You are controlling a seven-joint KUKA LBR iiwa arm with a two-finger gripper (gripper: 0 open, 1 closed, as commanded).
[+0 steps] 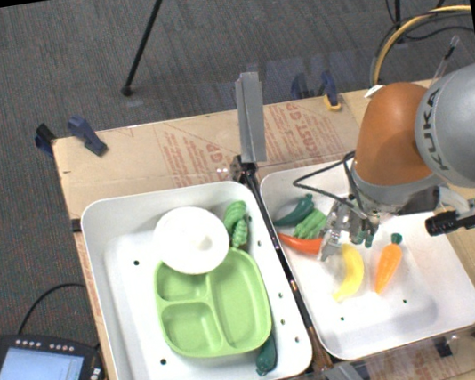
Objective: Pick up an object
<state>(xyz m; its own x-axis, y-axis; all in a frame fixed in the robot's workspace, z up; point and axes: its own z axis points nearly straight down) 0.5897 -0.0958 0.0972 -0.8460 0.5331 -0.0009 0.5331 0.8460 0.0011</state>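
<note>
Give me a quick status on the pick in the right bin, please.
Gripper low in right bin, directly above banana. Nothing visibly held. Carrot beside banana; green and orange vegetables crowd gripper's left.

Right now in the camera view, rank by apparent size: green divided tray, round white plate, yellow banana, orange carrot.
1. Green divided plastic tray
2. Round white plate
3. Yellow toy banana and orange toy carrot with green top: look alike in size, so unranked.

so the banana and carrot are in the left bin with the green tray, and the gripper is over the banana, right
Not quite: the camera view shows the banana and carrot in the right bin, not the left bin. The green tray is in the left bin, and the gripper is over the banana.
</note>
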